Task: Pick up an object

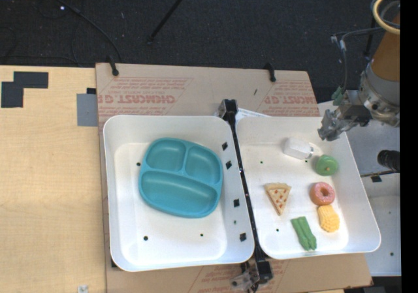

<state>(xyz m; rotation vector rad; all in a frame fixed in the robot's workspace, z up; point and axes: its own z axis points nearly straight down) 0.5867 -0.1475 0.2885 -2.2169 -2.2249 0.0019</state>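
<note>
The right bin [366,220] holds a white oblong piece [298,149], a green round fruit [326,165], a pink doughnut [322,193], a yellow corn cob [328,218], a waffle-like wedge [279,197] and a green bean-like pod [304,232]. My gripper [328,128] hangs over the bin's far right corner, above and just right of the white piece, with nothing seen between its fingers. The grey arm with its orange band [385,50] comes in from the right.
In the left bin [124,246] lies a teal divided plate [181,177]. A black divider [238,181] runs between the bins. Cardboard [196,92] lies under both; a wooden bench top [46,187] extends to the left.
</note>
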